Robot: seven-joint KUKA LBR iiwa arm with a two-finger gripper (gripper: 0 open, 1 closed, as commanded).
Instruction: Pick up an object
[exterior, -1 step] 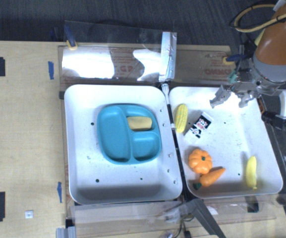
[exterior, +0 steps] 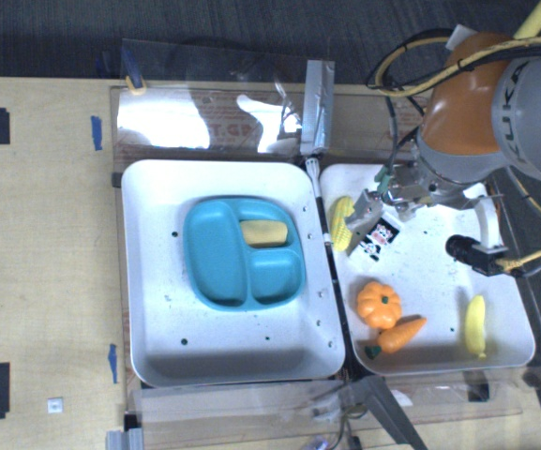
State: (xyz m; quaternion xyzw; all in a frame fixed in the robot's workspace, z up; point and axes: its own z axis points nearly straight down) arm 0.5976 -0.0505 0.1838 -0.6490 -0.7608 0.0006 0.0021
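Reaching low into the right bin (exterior: 514,345), the gripper (exterior: 368,216) hovers just beside the corn cob (exterior: 342,221) at the bin's left wall, apparently lining up a grasp, and would next need to settle around the cob and lift

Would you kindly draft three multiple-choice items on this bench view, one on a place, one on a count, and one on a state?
1. Where does the yellow block lie?
A. In the blue divided tray
B. Beside the pumpkin
C. On the wooden bench

2. How many items lie in the right bin?
A. Two
B. Five
C. Eight

3. How does the corn cob stand to the gripper?
A. Lifted high above the bin
B. Lying in the bin, just beside it
C. Resting in the left bin

Answers:
A, it sits in a tray compartment in the left bin.
B, corn cob, black-and-white piece, pumpkin, carrot, banana.
B, it lies by the bin's left wall.
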